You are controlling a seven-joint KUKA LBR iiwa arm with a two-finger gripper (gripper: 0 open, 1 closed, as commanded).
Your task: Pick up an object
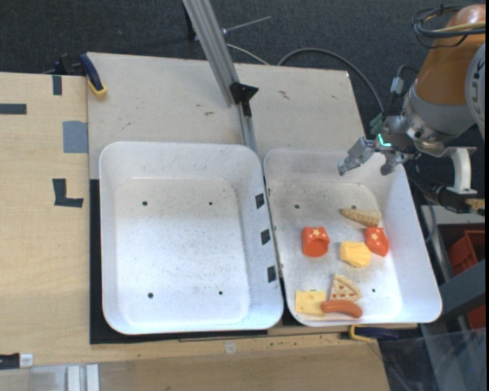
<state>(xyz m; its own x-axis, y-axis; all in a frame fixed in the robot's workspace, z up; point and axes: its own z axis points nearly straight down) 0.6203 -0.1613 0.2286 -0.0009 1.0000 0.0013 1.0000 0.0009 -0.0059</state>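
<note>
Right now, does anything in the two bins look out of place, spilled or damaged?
Nothing stands out. The toy food pieces, such as the sausage and cheese wedge, all lie inside the right bin. The gripper hangs above that bin's far edge, holding nothing.

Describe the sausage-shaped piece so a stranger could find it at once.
Start at the right-hand white bin, the one holding the toy food. Go to its near edge, where a small pile lies. The red sausage lies flat across the front of the cracker wedge, beside the yellow cheese slab; it alone is long, thin and red.
</note>
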